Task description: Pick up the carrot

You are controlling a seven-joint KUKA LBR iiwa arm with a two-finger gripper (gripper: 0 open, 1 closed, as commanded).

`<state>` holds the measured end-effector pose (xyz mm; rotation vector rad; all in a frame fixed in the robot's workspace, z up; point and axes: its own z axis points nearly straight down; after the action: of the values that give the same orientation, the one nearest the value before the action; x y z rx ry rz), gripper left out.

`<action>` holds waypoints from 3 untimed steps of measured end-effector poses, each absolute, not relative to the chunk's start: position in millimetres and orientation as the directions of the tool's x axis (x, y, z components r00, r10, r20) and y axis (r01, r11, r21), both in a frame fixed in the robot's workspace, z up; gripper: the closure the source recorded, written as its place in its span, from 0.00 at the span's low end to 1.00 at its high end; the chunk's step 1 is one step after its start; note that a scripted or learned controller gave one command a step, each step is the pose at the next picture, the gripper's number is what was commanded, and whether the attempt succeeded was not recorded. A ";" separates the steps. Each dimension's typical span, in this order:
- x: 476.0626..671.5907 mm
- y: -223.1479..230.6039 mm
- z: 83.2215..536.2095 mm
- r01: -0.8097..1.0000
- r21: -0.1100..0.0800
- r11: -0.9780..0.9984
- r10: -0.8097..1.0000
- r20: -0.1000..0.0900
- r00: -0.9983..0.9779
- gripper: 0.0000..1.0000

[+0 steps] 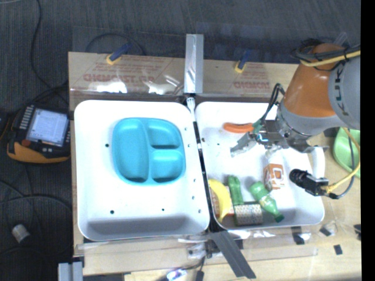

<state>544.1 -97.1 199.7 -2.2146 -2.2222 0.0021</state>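
Item 1: slim orange plastic carrot [237, 127], right bin, 12 o'clock. Tool [245, 143] spread beside it; straddle it before pinching.

1. The two bins, the left bin [94, 215] and the right bin [212, 113], are plain white.
2. The divided plate [149, 150] in the left bin is light blue.
3. The carrot [237, 127], near the far edge of the right bin, is orange.
4. The arm [319, 95] is grey with an orange band, and its hand [251, 140] is metal grey.
5. The small carton [274, 176] is orange and white.
6. The bottle [266, 201] near the near edge of the right bin is green.
7. The banana [220, 196] at the near left corner is yellow.
8. The tabletop [140, 75] at the far edge is brown, with red print.
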 end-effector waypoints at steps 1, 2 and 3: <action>542.6 -92.1 229.9 0.902 -0.005 -0.431 0.902 -0.003 0.431 0.00; 503.9 -147.6 146.3 0.890 -0.007 -0.456 0.890 -0.002 0.456 0.00; 508.3 -163.3 182.4 0.957 -0.005 -0.289 0.957 0.001 0.289 0.00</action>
<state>508.3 -163.3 182.4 -2.5181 -1.8708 0.0043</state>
